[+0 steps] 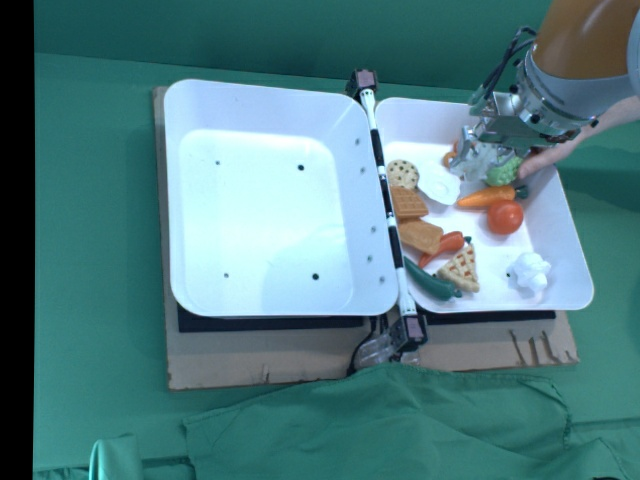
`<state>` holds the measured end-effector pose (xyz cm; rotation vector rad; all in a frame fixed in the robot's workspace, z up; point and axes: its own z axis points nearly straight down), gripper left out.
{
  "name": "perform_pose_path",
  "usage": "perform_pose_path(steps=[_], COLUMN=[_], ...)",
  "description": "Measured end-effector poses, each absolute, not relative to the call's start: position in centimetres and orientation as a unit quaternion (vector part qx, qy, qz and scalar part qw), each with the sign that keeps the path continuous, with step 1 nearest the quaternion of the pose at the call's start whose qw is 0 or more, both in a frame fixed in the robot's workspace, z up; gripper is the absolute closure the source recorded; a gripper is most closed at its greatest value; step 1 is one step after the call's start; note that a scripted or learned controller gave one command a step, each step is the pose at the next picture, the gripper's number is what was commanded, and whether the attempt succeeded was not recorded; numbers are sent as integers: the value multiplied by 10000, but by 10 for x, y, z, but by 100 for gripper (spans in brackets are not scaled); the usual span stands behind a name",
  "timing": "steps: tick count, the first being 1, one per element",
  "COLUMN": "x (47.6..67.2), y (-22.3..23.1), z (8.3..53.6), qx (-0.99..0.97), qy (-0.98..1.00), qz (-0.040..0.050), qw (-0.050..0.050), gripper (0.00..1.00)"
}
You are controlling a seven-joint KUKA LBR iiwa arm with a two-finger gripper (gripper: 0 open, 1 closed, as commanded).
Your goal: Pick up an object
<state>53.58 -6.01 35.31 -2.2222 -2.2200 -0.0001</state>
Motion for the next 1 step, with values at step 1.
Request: perform_pose_path(steps=[1], x=[514], y=[-22], z=[317], qx=[-7072], qy=[-7071], qz=[5], qw=[13], gripper=[100])
